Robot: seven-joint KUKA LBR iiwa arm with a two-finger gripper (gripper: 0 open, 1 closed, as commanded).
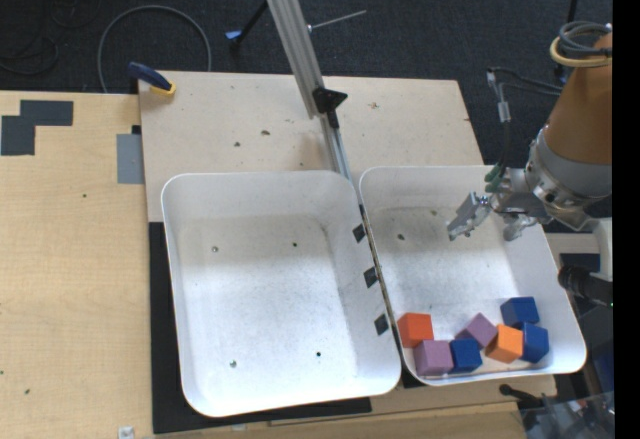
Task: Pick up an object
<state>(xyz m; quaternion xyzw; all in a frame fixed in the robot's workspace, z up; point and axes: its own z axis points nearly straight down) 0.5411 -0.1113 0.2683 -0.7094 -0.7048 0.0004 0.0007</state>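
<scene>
Looking down, camera view: the grey and orange arm reaches in from the right, over the right bin [565, 277].
Fingers: the gripper [487, 219] hangs above the bare top part of that bin, and its fingers look spread with nothing between them (they are small here, so this is my best read).
Things to pick: small blocks sit in a bunch at the bin's near end, well apart from the gripper.
Blocks: an orange block [415, 329] stands a bit to the left, then a purple block [433, 357], a blue block [466, 354] and more, touching each other.
Good way to do it: I think the orange block on the left is easiest, since it has room on one side; come straight down and close slowly.
Left bin [270, 297]: white, with only little dark specks.
Desk [400, 127]: pale wood under both bins.
</scene>
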